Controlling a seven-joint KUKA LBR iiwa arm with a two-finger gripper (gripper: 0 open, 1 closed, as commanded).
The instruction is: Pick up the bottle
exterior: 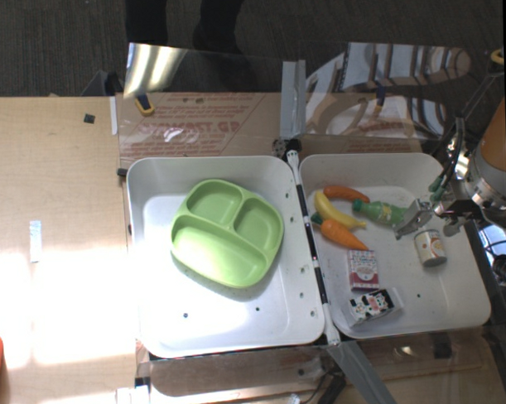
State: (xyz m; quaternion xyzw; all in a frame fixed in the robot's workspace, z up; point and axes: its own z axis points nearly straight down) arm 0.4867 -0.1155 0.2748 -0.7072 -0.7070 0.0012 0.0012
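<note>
Green bottle [381, 211] lies on its side, upper middle of right bin [456, 310], beside the carrots. Gripper [416, 219] angled low at its right end for a side grab; jaws apart, not holding.

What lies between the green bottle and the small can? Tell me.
The gripper, its metal fingers reaching the bottle end, just above the can, in the camera view.

green bottle [380, 210] | on its side | right bin, beside banana
</note>
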